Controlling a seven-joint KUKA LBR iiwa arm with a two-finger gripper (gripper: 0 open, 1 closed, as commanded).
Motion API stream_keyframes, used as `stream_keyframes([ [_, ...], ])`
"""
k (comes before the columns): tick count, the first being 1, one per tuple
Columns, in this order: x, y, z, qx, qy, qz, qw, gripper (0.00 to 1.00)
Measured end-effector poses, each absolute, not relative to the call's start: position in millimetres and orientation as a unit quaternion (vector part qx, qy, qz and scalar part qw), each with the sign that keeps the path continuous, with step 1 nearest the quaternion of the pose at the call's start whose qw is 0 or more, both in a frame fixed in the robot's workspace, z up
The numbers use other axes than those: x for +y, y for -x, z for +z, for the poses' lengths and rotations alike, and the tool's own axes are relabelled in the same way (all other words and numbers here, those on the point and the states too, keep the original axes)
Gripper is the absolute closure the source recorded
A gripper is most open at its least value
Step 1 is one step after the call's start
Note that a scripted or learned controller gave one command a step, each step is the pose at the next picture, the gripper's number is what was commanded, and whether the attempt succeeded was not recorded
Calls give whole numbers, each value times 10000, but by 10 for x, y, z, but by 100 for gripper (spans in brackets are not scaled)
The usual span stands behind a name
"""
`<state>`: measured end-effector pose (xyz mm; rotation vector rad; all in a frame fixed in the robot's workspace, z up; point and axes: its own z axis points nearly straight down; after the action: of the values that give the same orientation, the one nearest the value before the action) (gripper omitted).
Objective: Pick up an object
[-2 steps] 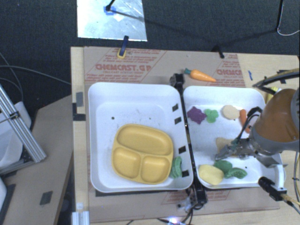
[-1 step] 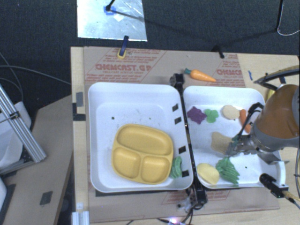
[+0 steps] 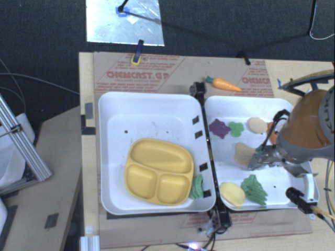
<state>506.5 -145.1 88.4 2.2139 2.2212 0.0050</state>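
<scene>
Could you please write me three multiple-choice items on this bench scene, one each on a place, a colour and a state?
1. Where does the toy carrot lie?
A. in the yellow tray
B. on the board beyond the bins
C. in the right bin

2. What colour is the divided tray in the left bin?
A. yellow
B. purple
C. green

3. Where is the gripper now?
A. over the left bin
B. over the carrot
C. low in the right bin, at the tan piece

Key: 1 B, it rests above the bins' far rims; 2 A, its three compartments are yellow; 3 C, its tip meets the tan piece.
</scene>
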Motion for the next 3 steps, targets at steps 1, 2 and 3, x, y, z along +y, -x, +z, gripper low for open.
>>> stream_keyframes([
  [1,-1400,-5388,886,7088,-7054,21,45,100],
  [2,-1236,-4866,838,7073,-7069,-4,-17,100],
  [3,-350,-4896,1973,7121,-7020,58,31,100],
])
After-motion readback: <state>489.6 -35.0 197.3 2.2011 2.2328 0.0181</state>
